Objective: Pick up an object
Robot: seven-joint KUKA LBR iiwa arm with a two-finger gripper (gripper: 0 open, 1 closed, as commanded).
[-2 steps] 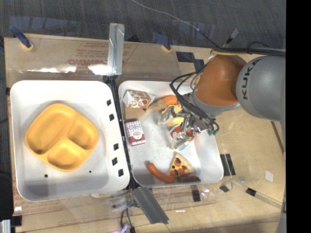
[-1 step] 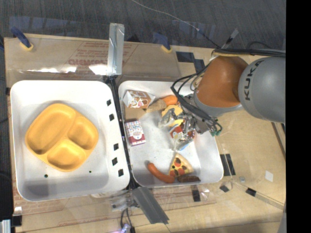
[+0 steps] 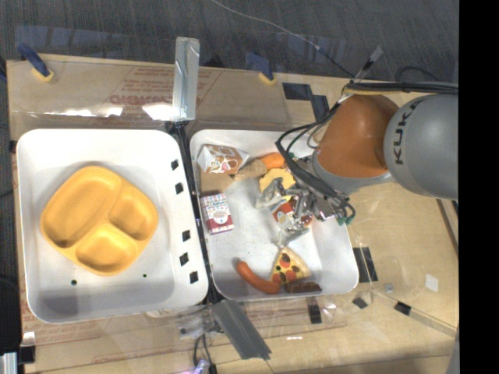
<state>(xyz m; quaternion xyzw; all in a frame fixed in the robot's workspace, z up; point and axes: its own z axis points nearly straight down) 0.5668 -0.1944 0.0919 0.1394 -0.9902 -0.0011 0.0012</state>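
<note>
We see the grey two-finger gripper (image 3: 300,213) low among the right white bin's (image 3: 343,265) toys, its grasp indiscernible, nothing lifted yet.

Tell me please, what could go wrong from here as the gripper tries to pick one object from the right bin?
The gripper sits low among crowded toys near the yellow piece, so it may catch two things or none. The pizza slice and sausage lie almost touching by the right bin front wall; a grasp there could nudge one against the wall. The cables hang close over the bin and might snag.
</note>
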